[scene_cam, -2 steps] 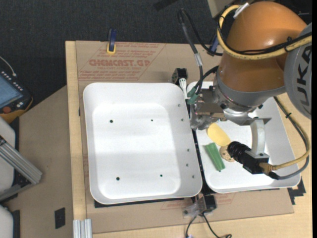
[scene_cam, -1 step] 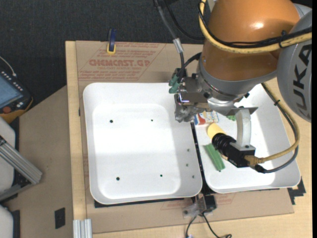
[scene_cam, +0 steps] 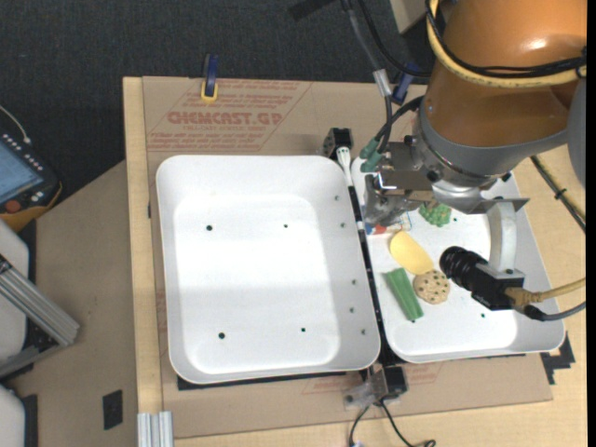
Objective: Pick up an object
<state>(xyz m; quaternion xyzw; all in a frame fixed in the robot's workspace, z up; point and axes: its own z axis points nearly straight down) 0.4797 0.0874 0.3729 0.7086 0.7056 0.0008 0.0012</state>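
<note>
Your gripper hangs in the right bin, with the yellow lump just beside it, likely its target. You can't tell whether it is spread or closed.

Orange band tops grey, perhaps metal, wrist.

Yellow piece: smooth, pale yellow and oval. It lies tilted on the floor of the right bin, right of frame centre.
Green stick: long, flat and dark green. It lies slantwise from upper left to lower right, just below the yellow piece.
Round biscuit: a tan disc with dark dots. It lies flat, just right of the green stick.
Knobbly green piece: small, bright green and only partly seen. It lies up and right of the yellow piece, apart from it.
</note>
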